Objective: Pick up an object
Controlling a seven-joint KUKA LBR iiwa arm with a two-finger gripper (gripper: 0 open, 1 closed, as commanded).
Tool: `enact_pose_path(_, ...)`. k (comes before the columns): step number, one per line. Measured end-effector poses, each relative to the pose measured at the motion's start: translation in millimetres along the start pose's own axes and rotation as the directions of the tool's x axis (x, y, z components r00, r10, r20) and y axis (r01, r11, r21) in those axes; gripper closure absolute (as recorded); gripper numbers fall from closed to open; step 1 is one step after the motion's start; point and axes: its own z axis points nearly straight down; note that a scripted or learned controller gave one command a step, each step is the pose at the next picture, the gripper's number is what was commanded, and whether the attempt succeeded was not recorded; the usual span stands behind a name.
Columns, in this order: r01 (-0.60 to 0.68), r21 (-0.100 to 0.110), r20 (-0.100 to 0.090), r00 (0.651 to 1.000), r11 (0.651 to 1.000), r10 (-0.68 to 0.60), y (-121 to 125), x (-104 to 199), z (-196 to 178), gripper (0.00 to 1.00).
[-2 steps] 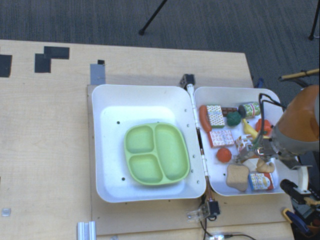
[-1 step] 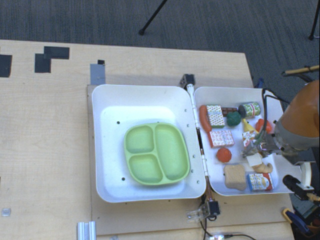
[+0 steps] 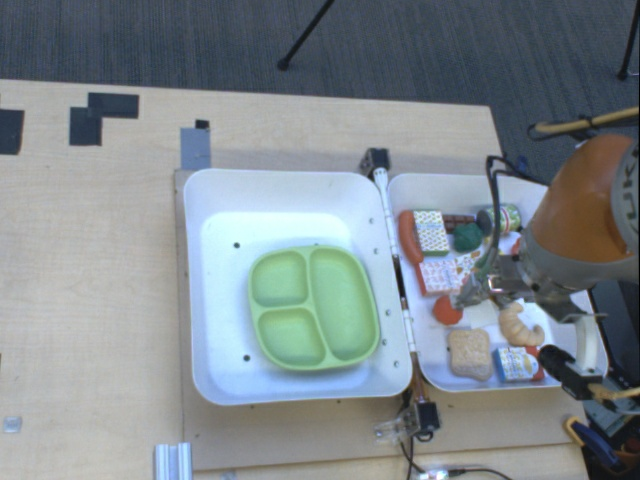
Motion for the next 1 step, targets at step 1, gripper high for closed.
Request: enact_pose_path(1,0.0,0.001,0.0,1.0,1.0,0.0,0.2,70.1,-20.9,1.0)
